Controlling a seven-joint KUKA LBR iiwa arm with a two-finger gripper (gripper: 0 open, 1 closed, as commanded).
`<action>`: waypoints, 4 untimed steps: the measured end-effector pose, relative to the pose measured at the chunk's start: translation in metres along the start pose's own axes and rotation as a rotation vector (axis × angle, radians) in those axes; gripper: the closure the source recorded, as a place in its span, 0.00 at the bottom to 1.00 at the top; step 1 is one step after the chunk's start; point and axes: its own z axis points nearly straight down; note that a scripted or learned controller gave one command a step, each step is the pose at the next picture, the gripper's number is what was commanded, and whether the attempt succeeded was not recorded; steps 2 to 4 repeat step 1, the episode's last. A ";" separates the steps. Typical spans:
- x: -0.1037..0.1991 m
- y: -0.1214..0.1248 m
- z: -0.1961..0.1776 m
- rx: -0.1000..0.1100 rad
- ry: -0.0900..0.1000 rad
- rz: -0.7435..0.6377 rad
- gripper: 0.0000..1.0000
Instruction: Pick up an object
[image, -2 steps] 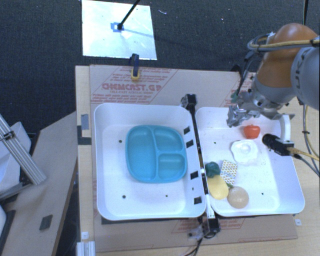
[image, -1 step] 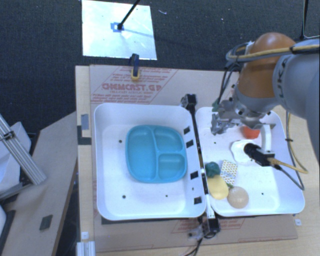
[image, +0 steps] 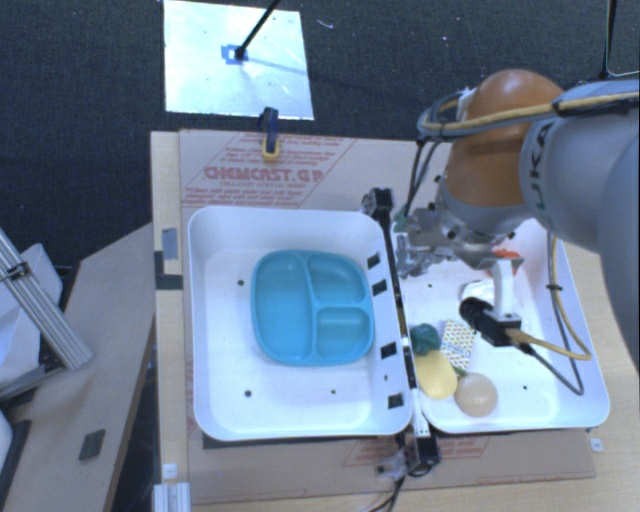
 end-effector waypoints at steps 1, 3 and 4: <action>0.046 -0.016 0.006 0.001 -0.001 0.000 1.00; 0.046 -0.016 0.006 0.001 -0.001 0.000 1.00; 0.046 -0.016 0.006 0.001 -0.001 0.000 1.00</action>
